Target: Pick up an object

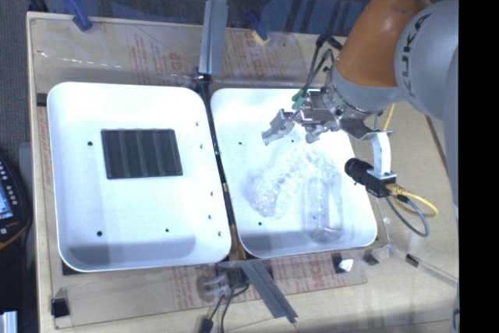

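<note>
My gripper point(291, 134) hangs over the upper middle of the right bin point(234, 168), open, with nothing between its fingers. Just below it lie two see-through plastic things. One is a crumpled clear container point(274, 186) in the bin's middle. The other is a clear bottle point(324, 207), lying lengthwise toward the bin's front right corner. Both rest on the bin floor, apart from the fingertips. A dark grey ribbed rectangular block point(142, 153) lies flat in the left bin point(70, 230).
A metal divider bar point(212, 35) runs between the bins at the back. A black fitting with a yellow cable point(413, 203) sits by the right bin's right rim. The arm's orange band point(382, 35) looms over the back right corner.
</note>
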Robot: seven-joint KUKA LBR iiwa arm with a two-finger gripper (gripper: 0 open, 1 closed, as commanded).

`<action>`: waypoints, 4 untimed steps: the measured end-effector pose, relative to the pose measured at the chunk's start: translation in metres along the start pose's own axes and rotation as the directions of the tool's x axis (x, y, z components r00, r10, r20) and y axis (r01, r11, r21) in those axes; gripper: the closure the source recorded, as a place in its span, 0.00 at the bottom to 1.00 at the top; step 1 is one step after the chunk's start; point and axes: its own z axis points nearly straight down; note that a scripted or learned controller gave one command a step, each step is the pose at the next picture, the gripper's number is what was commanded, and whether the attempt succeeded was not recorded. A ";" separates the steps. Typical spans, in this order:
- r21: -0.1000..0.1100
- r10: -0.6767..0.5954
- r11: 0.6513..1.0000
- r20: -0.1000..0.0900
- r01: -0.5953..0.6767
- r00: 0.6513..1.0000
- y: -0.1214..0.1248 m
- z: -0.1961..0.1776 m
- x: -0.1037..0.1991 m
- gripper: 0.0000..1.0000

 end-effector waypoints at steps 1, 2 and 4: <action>0.000 0.194 0.981 0.000 -0.194 0.981 -0.043 -0.002 -0.006 0.00; 0.000 0.372 0.928 0.000 -0.372 0.928 -0.082 -0.027 0.096 0.00; -0.001 0.479 0.878 0.000 -0.479 0.878 -0.083 0.012 0.026 0.00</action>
